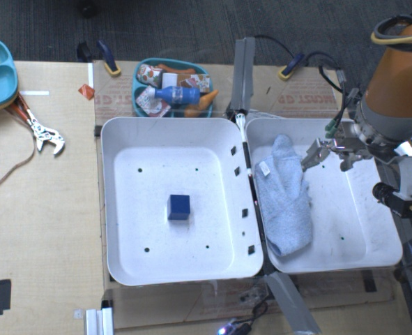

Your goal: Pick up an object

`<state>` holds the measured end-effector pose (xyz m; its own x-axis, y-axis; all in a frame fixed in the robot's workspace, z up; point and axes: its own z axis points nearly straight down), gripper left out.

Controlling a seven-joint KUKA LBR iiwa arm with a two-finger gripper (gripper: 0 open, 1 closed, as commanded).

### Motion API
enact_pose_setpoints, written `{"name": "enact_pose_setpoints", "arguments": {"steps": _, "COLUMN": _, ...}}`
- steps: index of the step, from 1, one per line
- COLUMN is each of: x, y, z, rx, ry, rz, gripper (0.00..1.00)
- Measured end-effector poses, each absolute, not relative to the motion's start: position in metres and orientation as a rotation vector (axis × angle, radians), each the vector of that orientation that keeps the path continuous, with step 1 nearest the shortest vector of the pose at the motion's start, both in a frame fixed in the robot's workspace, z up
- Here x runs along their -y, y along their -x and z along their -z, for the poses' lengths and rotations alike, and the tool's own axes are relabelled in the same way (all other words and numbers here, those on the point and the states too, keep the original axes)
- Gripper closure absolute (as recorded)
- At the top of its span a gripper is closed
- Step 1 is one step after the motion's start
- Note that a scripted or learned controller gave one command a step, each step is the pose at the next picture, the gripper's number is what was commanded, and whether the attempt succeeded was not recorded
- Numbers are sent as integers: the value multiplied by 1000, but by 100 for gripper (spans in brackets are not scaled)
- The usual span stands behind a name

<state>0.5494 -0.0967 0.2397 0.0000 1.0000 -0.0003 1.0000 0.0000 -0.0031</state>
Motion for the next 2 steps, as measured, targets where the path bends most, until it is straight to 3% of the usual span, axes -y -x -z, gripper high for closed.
{"name": "enact_pose_setpoints", "arguments": {"steps": 2, "x": 182, "y": -550, "z": -254, "rx": 1915, "ry": 2492, "rz": -2, "gripper": 0}}
